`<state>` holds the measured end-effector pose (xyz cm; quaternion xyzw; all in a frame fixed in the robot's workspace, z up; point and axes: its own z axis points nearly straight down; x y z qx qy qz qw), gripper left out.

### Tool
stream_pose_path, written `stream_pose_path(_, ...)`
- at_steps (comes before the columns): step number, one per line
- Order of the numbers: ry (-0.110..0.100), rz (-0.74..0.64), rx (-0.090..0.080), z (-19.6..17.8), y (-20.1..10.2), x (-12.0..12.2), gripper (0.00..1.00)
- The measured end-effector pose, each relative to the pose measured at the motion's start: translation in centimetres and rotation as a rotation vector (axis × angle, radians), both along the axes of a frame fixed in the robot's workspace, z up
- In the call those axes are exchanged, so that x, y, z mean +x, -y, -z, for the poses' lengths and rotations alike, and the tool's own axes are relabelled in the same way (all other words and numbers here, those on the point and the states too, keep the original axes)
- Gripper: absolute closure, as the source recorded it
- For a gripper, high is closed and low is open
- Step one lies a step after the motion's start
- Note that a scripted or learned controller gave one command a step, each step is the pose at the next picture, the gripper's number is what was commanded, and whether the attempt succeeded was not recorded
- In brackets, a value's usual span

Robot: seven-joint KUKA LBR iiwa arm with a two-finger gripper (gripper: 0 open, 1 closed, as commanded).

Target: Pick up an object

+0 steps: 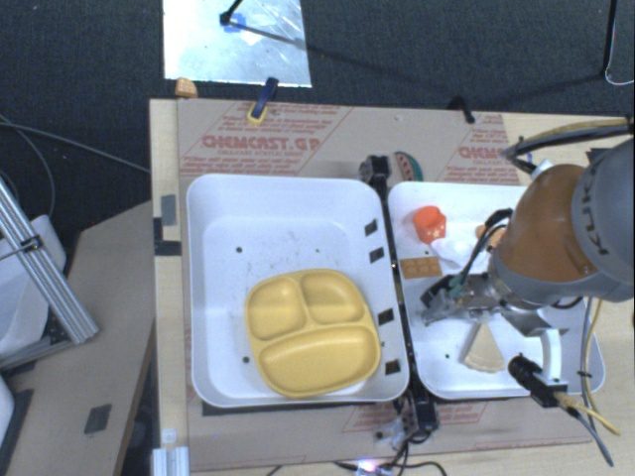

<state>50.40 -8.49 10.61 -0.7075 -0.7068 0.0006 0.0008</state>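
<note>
My gripper (440, 301) hangs low over the left-middle of the right bin (435, 380), reaching in from the right under the grey and orange wrist. A small brown waffle-like piece (420, 267) lies just above it near the bin's left wall. An orange object (429, 223) sits further back in the same bin. A pale white item (451, 253) lies between the orange object and the wrist, partly hidden by the arm. A beige wedge (483, 351) rests on the bin floor just right of and below the gripper. I see nothing between the gripper's tips.
The left bin (213, 266) holds a yellow divided plate (312, 331) in its front half. Black clips line the divider between the bins (390, 266). The cardboard sheet (298, 137) under the bins carries a blue and yellow tool (263, 100) at the back.
</note>
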Motion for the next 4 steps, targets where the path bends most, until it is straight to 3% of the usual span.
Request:
stream_pose_path(1, 0.014, 0.0, -0.005, 1.9, 3.1, -1.5, 0.0)
stream_pose_path(3, 0.004, -0.002, 0.0, 2.2, 6.7, -1.7, 0.0)
stream_pose_path(4, 0.006, -0.002, 0.0, 1.1, 6.7, -1.6, 1.0)
